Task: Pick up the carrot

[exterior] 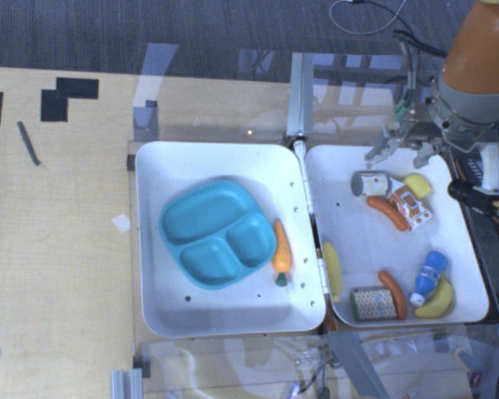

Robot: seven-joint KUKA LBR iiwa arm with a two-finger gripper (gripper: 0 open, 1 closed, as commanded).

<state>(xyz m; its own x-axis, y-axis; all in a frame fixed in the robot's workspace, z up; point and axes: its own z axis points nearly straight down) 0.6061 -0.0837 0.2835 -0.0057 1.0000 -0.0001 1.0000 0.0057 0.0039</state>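
Leftward, the carrot (281, 248) lies in the left bin (150, 289), touching the blue tray (216, 233). Over the right bin's (349, 223) far edge, the claw (403, 145) hangs spread and holds nothing.

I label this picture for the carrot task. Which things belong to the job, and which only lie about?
Job: carrot, claw.
Lying about: blue plate, two sausages, banana, blue bottle, can.

orange carrot (281, 248) beside blue tray (216, 233).
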